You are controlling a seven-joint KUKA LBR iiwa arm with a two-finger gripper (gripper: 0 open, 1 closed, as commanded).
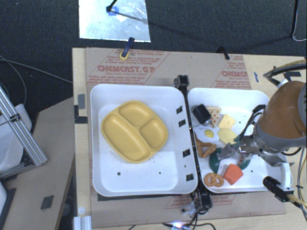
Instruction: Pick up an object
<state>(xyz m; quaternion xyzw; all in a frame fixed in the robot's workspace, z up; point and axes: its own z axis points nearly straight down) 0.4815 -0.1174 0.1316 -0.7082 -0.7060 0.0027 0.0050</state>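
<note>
While your claw (235, 151) hovers low in the right bin (254, 96), grip state unreadable, note crowded items: orange block (233, 174), green piece (214, 161), pretzel (213, 179). Risk: neighbours jostled, grasp slipping.

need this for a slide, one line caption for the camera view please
KUKA arm's gripper low over toy food in the right bin; a yellow divided plate sits in the left bin.

Yellow tray (134, 131) in white bin (103, 176); orange block (233, 174).
</note>
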